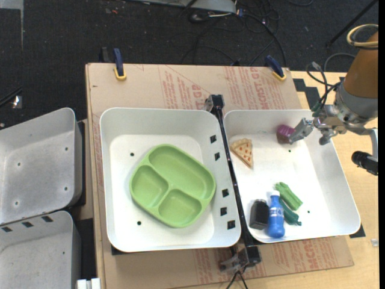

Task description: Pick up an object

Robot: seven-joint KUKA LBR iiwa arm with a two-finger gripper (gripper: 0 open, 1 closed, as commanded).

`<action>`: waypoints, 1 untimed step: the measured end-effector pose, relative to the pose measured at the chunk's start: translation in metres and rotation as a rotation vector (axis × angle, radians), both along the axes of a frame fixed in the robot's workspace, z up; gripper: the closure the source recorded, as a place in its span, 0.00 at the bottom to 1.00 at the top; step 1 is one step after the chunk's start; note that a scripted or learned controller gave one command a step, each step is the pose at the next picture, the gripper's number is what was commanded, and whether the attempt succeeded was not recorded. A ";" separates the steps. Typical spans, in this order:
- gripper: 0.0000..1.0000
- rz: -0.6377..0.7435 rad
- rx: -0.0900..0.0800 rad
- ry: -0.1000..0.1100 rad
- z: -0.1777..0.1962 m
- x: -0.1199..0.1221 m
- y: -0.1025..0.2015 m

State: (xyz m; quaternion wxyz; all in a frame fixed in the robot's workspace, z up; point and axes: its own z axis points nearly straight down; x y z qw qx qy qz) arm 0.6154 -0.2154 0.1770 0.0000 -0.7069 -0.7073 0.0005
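Observation:
In the right bin [337, 179], a small purple object [284, 132] lies near the back. My gripper [313, 134] hangs over that bin's back right part, open. One finger [302, 129] reaches to the purple object's right side and nothing is held between the fingers. A tan waffle wedge [242, 152] lies at the bin's left. At the front lie a blue bottle [275, 217], a black block [259, 214] and a green toy [289, 196], close together.
The left bin [120, 131] holds a green divided plate [173, 185]. A black divider [227, 167] runs between the two bins. White trays [36, 155] lie off the bench to the left. Cables and clamps sit behind the bench.

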 end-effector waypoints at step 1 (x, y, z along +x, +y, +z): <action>0.00 0.002 0.001 0.001 -0.054 -0.002 0.010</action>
